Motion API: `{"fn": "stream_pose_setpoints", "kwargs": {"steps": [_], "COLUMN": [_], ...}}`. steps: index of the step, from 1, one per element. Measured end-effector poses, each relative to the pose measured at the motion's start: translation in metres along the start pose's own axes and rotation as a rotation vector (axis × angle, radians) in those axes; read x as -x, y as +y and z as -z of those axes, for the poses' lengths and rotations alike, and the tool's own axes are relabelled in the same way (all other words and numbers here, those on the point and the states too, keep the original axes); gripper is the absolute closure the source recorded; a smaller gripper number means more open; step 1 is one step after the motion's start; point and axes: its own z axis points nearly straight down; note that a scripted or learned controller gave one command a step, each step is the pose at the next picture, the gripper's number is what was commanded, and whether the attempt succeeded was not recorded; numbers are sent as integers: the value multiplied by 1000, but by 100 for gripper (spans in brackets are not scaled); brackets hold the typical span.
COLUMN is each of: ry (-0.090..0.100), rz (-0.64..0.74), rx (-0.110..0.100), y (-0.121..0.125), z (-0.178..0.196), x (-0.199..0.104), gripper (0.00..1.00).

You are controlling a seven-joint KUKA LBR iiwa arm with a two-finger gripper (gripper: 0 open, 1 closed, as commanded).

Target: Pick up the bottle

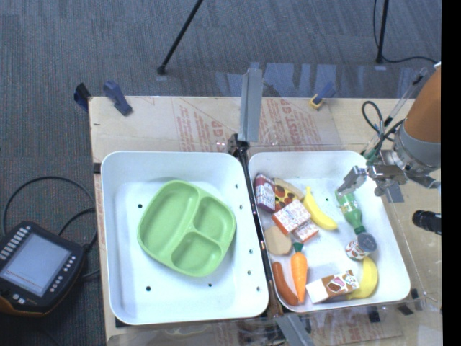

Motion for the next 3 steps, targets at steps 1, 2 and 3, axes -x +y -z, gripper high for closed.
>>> {"fn": "stream_pose_setpoints", "kwargs": {"steps": [1, 2, 3], "ry": [8, 4, -1], "rz": [-101, -97, 21], "rx": [-2, -4, 2], "y": [17, 17, 23], "z": [-110, -101, -25], "x": [6, 7, 2], "gripper": [0, 100, 100]}}
